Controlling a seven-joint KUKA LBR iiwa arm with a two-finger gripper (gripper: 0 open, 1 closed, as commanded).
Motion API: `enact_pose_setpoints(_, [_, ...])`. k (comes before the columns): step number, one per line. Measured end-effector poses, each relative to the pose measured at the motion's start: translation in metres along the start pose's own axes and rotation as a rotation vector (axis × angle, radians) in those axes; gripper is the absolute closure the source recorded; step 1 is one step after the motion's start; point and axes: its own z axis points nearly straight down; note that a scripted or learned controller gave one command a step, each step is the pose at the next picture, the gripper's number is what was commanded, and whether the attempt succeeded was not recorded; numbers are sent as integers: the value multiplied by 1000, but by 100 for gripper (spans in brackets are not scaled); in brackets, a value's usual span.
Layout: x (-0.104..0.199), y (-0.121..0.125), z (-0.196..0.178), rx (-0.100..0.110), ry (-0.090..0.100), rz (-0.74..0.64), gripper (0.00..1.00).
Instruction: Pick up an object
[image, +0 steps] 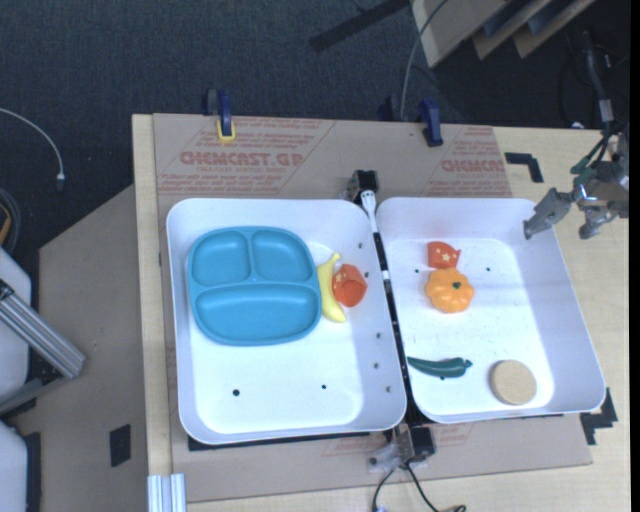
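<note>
End effector (566, 212) spread wide, empty-fingered

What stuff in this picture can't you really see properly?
- Gripper, camera view: most of the arm is cut off by the right edge, and the fingers are too small to judge.
- Banana: partly hidden behind the blue plate and the orange-red toy.
- Orange-red toy: too blurry to name.
- Red piece above the orange pumpkin: too small to identify.

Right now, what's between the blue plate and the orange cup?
A yellow banana, seen from the overhead camera, lies between the blue plate and the orange cup.
</note>
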Motion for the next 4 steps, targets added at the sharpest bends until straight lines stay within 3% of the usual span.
enact_pose_setpoints(1, [1, 2, -8, -14, -3, -4, 0])
enact_pose_setpoints(4, [11, 14, 140, -9, -1, -4, 0])
